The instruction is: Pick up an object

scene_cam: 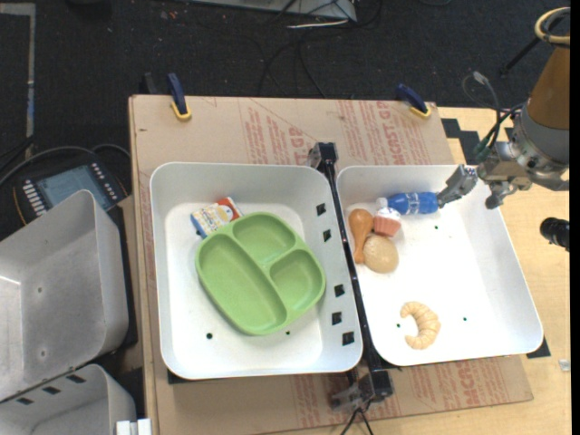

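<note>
In the left bin [172, 270] a green divided plate [261, 272] lies beside a small printed packet [214, 217] at its far left. In the right bin [507, 270], a blue bottle [412, 203] lies far, near a tan chicken leg toy [372, 244]; a pale shrimp toy [420, 323] lies near. The jaws [471, 187] hover at the far right rim, apart, one fingertip just beside the bottle, clamping nothing.

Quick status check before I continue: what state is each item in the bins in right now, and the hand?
Green divided plate: flat, left bin, nothing in it.
Small packet: lying partly under plate's rim.
Blue bottle: on its side, right bin.
Tan pear-shaped toy: lying flat.
Cream croissant-like toy: lying alone, near front.
Hand: at blue bottle's end, grip unclear.
</note>
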You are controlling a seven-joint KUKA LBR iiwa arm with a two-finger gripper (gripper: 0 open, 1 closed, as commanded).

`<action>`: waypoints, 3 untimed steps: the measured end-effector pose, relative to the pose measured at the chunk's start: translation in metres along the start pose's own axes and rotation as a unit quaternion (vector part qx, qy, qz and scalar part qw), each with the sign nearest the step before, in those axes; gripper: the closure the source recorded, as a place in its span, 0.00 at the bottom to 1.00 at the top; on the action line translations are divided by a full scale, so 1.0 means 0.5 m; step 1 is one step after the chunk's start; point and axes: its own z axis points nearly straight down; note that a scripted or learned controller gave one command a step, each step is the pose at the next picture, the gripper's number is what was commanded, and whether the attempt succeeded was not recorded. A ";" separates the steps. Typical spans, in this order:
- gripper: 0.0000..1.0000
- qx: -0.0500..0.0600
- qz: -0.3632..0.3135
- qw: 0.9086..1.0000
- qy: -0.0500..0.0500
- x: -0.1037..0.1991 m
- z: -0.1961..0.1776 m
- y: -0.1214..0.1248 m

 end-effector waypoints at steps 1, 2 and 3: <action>0.00 0.003 0.000 1.000 0.001 0.018 0.096 -0.005; 0.00 0.003 0.001 1.000 0.001 0.011 0.224 -0.006; 0.00 0.002 0.001 1.000 0.001 0.012 0.328 -0.008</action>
